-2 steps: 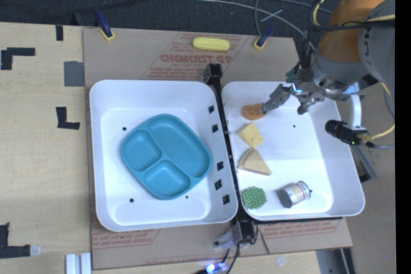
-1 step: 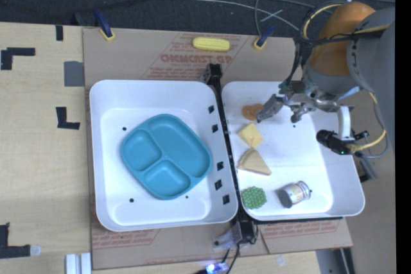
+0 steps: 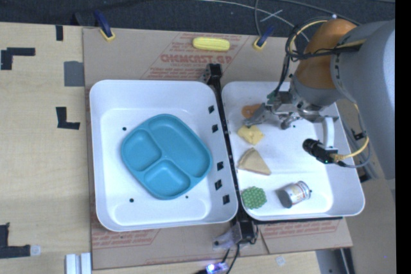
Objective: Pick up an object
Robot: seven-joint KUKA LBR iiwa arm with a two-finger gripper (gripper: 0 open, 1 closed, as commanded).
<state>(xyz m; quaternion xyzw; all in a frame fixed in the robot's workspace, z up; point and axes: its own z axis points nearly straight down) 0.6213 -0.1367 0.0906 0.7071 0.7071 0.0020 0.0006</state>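
In the right bin (image 3: 343, 199), my gripper (image 3: 264, 113) hangs low at the upper left, right beside a small orange-brown piece (image 3: 249, 111). It partly covers that piece's right side. Just below lies a pale yellow chunk (image 3: 251, 135). Further down rests a tan wedge (image 3: 255, 162). A green bumpy ball (image 3: 253, 197) and a small metal can (image 3: 294, 193) lie near the bin's front wall. I cannot see anything held.
The left bin (image 3: 103, 138) holds a blue divided plate (image 3: 166, 154). A yellow banana-shaped object (image 3: 210, 43) lies on the cardboard behind the bins. Cables loop above and beside the wrist (image 3: 321, 64), and a black fitting (image 3: 318, 149) hangs over the right bin.
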